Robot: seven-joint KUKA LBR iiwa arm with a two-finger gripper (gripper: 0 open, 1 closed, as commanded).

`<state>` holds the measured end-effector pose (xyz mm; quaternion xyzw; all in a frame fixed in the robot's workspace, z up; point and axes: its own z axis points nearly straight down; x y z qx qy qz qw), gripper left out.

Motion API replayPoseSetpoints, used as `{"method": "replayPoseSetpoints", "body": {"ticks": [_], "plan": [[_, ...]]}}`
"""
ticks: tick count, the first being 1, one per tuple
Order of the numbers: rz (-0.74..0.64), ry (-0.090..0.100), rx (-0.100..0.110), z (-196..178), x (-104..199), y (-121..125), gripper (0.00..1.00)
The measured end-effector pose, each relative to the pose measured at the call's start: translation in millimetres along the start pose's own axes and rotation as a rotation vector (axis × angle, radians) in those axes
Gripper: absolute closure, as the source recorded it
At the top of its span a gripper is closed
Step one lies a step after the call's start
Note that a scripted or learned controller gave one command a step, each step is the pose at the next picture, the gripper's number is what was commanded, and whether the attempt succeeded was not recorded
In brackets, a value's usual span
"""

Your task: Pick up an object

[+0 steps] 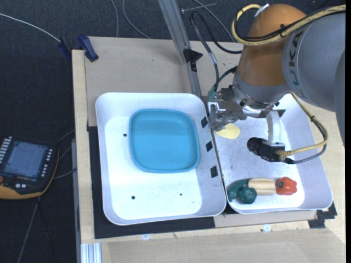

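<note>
The arm (296, 48) is reaching in from the right, its orange band bending down over the far left corner of the right bin (315, 163). The gripper (226, 113) is hanging just above a pale yellow object (228, 131); whether it is clenched or released, I cannot tell. A green, tan and red toy (262, 188) is lying at the near edge. A blue plate (163, 140) is sitting in the left bin (112, 163).

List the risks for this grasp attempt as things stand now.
1. The gripper hangs over the yellow piece right beside the bin wall; a descent may clip the wall.
2. The yellow piece looks flat and may slip from a pinch.
3. The green, tan and red items sit crowded in the right bin's near corner, so a try there may nudge neighbours.
</note>
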<state>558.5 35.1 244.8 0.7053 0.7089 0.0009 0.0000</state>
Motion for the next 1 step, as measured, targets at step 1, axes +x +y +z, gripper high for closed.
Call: {"method": "replayPoseSetpoints", "body": {"ticks": [1], "plan": [[0.0, 0.0, 0.001, 2.3, 50.8, -15.0, 1.0]]}}
